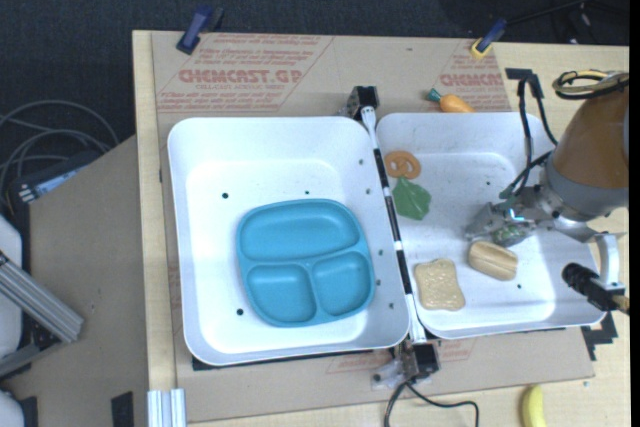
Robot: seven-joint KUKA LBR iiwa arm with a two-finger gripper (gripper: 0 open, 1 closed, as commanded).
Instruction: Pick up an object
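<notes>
The pick looks not yet made: the two-finger gripper hangs low in the right-hand white bin, just above and touching or nearly touching the tan bread-roll-shaped block, and whether it is open or closed I cannot tell. Left of it lie a flat tan cracker-like slab, a green leaf-shaped piece and a small brown pretzel; the left-hand white bin holds a blue three-compartment plastic tray. Red print on the brown cardboard sheet under the bins reads roughly "CHEMCAST GP".

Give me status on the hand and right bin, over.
Hand low in right bin, grip unclear. Bread roll right beneath it. Cracker, green leaf, pretzel lie apart.
</notes>
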